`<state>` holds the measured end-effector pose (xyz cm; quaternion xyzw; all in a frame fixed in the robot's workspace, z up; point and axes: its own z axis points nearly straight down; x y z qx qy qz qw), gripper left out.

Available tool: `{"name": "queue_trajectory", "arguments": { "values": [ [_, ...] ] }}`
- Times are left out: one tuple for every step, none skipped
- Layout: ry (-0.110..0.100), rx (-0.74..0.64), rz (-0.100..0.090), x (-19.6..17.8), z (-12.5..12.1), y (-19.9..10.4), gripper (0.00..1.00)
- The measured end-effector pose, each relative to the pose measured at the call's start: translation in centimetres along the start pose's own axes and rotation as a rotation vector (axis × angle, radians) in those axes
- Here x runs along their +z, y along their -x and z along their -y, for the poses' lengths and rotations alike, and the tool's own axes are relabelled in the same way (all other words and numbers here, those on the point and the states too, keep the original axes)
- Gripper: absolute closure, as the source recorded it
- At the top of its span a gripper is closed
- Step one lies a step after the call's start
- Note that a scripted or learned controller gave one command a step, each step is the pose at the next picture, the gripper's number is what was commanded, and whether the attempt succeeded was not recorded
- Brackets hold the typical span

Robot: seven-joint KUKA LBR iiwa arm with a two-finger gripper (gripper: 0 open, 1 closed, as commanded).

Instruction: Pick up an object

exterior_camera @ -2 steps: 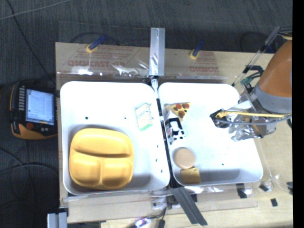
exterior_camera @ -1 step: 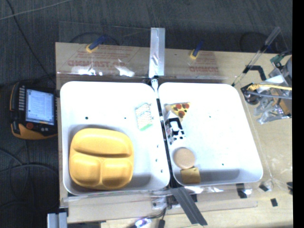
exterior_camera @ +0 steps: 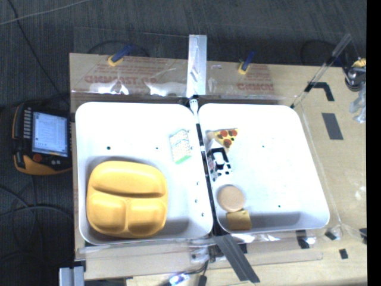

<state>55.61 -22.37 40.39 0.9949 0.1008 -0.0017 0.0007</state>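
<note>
A light wooden bench [exterior_camera: 333, 159] carried two shallow white bins touching side by side: the left bin [exterior_camera: 119, 121] and the right bin [exterior_camera: 286, 159]. Crumpled clear plastic sheeting [exterior_camera: 149, 79] lay along the bench's far edge behind them.

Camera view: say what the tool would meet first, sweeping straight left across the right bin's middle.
Likely the small black-and-white object by the right white bin's left wall; height unclear.
</note>
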Motion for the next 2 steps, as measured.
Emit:
{"name": "queue_trajectory", "arguments": {
  "values": [
    [0.001, -0.007, 0.001, -3.0, -1.6, -8.5, 1.00],
    [-0.004, -0.001, 0.002, 12.3, 3.7, -2.9, 1.00]
  ]
}}
